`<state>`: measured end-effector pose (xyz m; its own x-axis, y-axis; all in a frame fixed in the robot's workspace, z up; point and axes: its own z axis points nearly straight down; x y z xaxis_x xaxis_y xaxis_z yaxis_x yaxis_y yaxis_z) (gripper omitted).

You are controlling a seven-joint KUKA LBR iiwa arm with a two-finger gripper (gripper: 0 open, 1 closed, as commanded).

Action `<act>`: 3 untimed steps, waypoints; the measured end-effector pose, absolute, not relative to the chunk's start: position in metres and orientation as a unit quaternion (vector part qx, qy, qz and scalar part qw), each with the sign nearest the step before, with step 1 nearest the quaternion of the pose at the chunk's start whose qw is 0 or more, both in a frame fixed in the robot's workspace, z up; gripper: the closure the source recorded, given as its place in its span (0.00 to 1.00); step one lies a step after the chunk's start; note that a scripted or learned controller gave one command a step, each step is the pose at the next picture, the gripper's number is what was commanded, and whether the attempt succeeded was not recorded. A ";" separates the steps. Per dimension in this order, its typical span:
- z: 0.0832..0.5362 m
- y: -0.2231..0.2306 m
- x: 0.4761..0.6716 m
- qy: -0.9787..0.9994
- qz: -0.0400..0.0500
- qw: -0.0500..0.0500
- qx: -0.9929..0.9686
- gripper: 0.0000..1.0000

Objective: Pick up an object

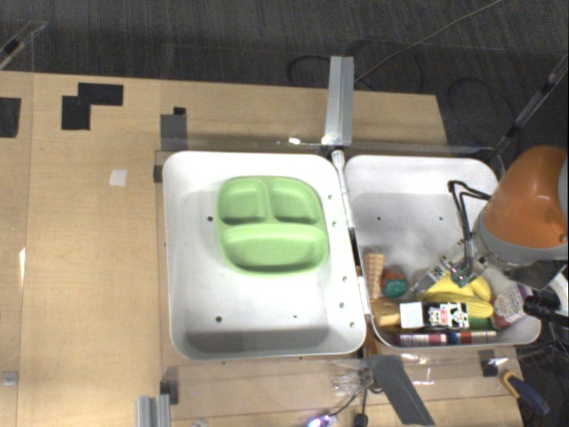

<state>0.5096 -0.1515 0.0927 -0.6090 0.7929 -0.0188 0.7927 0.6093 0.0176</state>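
Camera view: a smooth green divided plate (pixel 271 222), rounded at the corners, lies in the left bin (pixel 187 265). Right of it, the right bin (pixel 400 194) holds a heap along its near wall: a yellow banana (pixel 462 289), a ribbed cone (pixel 374 267), a small carton (pixel 444 314). The arm (pixel 529 212) leans in over the heap, the gripper (pixel 455 269) at the banana; its grip cannot be told. The bench (pixel 80 238) is pale wood against dark carpet (pixel 222 16).

No writing anywhere is clear enough to read.
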 end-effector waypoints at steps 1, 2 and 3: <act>0.091 -0.114 0.504 0.784 0.004 0.010 0.621 0.00; 0.099 -0.110 0.507 0.785 0.007 0.009 0.619 1.00; 0.099 -0.111 0.507 0.785 0.007 0.008 0.619 0.00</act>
